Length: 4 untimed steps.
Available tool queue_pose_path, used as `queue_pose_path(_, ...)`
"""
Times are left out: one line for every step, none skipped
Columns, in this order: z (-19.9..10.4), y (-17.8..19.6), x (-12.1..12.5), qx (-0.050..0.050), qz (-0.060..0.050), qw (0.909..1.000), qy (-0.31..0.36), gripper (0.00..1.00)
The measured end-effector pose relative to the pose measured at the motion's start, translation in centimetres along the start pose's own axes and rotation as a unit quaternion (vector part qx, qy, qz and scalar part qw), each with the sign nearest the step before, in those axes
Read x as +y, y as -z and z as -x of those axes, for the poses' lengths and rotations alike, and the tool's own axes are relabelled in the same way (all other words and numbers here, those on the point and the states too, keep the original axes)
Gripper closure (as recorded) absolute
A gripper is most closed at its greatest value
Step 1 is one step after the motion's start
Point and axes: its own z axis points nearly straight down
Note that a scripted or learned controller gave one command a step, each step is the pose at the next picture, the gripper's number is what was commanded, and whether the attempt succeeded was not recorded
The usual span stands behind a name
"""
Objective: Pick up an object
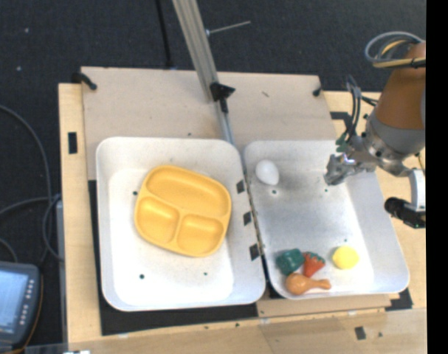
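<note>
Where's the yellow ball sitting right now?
The yellow ball lies in the right bin, near its front right corner, just right of the green, red and orange toys.

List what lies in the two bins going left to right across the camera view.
Yellow divided plate → white egg-shaped object → green toy → yellow ball. The red piece and the orange pear-shaped toy overlap the green toy's span, so they are left out.

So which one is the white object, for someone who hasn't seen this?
Look in the right bin, at its far left corner. The white object lies there alone, a pale rounded lump. The coloured toys cluster at the near edge.
</note>
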Motion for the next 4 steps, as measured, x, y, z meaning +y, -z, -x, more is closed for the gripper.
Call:
queue_pose_path(0.1, 3.4, 0.1, 0.000, -0.001, 1.0000, 0.004, 1.00)
queue_pose_path(-4.0, 2.9, -0.7, 0.001, -0.003, 1.0000, 0.004, 1.00)
queue_pose_path(-9.4, 4.2, -1.8, 0.002, -0.002, 1.0000, 0.006, 1.00)
queue_pose_path(-14.3, 3.0, -3.2, 0.001, -0.003, 1.0000, 0.005, 1.00)
